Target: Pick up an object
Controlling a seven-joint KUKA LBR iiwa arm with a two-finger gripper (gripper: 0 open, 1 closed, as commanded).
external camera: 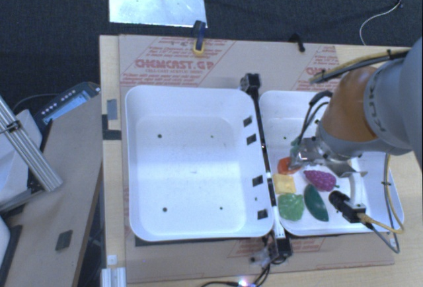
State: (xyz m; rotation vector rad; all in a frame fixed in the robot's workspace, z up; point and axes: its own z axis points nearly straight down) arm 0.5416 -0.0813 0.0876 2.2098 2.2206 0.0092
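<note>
My gripper hangs low over the left part of the right bin, its tip right beside an orange-red object. Just below that lies a yellow block. A purple bumpy object sits to the right of the gripper tip. Nearer the front wall rest a light green lump and a dark green leaf-shaped piece. The arm's grey and orange body covers much of the right bin's back and right side.
The left bin sits next to the right one, with black clips along the divider between them. A cardboard sheet lies under both bins. A yellow-black clamp stands at the back.
</note>
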